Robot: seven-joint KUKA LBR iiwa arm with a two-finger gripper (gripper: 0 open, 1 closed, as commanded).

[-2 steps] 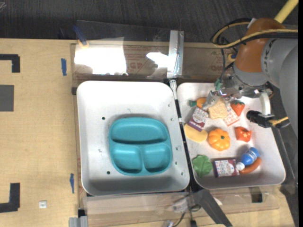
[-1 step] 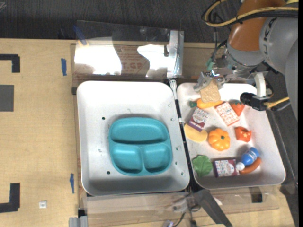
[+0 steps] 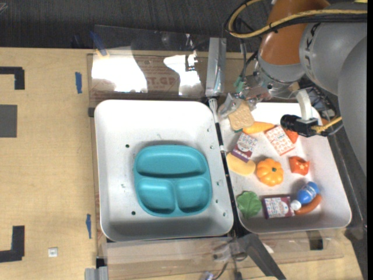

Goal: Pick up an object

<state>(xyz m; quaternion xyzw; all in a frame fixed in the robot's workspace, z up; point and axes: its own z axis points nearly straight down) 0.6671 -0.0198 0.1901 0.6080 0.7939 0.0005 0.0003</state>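
Observation:
My gripper point(image 3: 247, 95) hangs low over the far left corner of the right bin point(image 3: 338, 174), under the arm's orange band. Right below it lies a tan slice of toast point(image 3: 240, 119), touching or nearly touching the gripper's tip. Beside the toast are an orange wedge point(image 3: 260, 128), a red-and-white box point(image 3: 279, 140) and a purple-and-white packet point(image 3: 245, 147). Toward the front lie a yellow piece point(image 3: 240, 165), an orange pumpkin point(image 3: 269, 172), a red piece point(image 3: 299, 165), a blue bottle point(image 3: 308, 192), a purple carton point(image 3: 277, 206) and a green leafy piece point(image 3: 249, 203).
The left bin point(image 3: 111, 127) holds a teal divided tray point(image 3: 172, 178). A shiny clear sheet point(image 3: 145, 69) lies behind the left bin. A black fitting with cables point(image 3: 296, 122) juts from the arm over the right bin's far side. The brown bench point(image 3: 41, 168) spreads out to the left.

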